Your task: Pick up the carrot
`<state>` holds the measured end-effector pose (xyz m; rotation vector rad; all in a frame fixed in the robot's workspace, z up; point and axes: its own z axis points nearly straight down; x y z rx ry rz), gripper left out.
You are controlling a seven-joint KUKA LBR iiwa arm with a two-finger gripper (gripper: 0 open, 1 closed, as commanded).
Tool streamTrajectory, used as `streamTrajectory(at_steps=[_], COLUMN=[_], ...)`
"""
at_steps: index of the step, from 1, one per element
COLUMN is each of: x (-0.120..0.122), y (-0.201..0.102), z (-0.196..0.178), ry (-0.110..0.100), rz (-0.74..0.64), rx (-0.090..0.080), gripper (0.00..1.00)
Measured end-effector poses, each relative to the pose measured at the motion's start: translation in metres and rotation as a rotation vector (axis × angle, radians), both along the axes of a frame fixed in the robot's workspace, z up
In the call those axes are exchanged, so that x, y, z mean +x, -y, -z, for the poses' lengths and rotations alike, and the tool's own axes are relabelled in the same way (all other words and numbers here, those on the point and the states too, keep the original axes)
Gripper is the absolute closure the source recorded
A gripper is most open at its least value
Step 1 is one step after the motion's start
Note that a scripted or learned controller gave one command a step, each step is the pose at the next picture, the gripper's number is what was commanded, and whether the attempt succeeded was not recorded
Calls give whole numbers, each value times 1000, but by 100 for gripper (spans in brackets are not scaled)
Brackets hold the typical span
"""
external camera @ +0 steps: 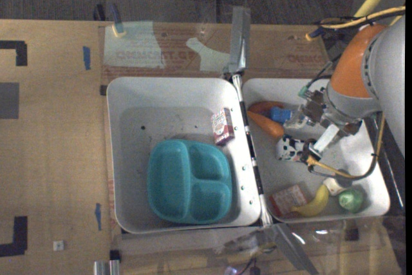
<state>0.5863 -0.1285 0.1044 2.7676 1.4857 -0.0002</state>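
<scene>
Camera view. Desk (58, 138) carries two white bins side by side. Left bin (129, 100): teal divided tray (190, 181), small red-and-white carton (223, 126) near the right wall. Right bin (376, 193): carrot (265, 123) at upper left, lying slantwise, blue block (280, 114) just beside it. Tool (297, 133) low over the bin's middle, right of the carrot, near a black-and-white toy (288, 149); cannot tell its finger state. Banana (311, 201), green round fruit (351, 199) and flat packet (287, 198) along the near edge.
</scene>
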Motion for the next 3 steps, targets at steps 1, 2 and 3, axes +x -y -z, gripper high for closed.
streamTrajectory(at_steps=[1,2,3], x=[3,-19,31], y=[-54,-34,-32], z=[-81,-11,17], ry=[0,31,4], rz=[-20,-204,-299], rx=[0,-9,-2], gripper=[0,0,0])
